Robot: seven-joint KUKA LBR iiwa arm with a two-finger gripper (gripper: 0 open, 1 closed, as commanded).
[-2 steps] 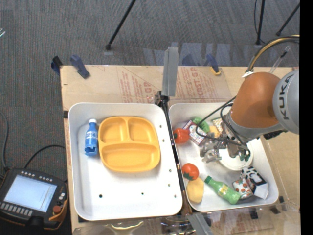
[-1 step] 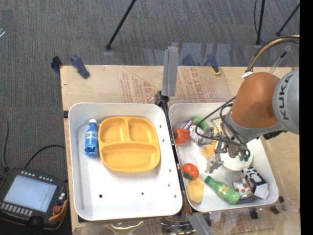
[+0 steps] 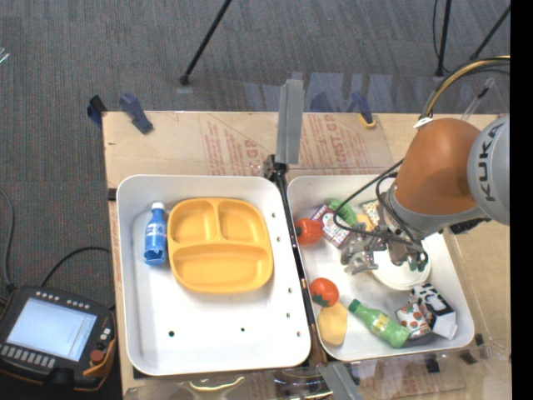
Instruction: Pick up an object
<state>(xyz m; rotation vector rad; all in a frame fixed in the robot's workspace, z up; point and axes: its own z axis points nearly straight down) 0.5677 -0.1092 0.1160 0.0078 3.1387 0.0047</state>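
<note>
My gripper [image 3: 363,259] hangs low over the middle of the right bin [image 3: 463,300], beside a white bowl [image 3: 403,277] and just below a purple and white packet [image 3: 336,231]. Around it lie a red tomato [image 3: 306,230], a second red fruit [image 3: 324,291], a yellow fruit [image 3: 332,325], a green bottle [image 3: 379,322] and a small printed carton [image 3: 426,310]. Another green item [image 3: 342,212] lies near the bin's back. I see nothing lifted off the bin floor.
The left bin [image 3: 208,340] holds a yellow compartment tray [image 3: 221,244] and a blue bottle [image 3: 155,232] beside it. A divider rail [image 3: 293,240] separates the bins. A teach pendant [image 3: 54,332] lies on the floor at the left.
</note>
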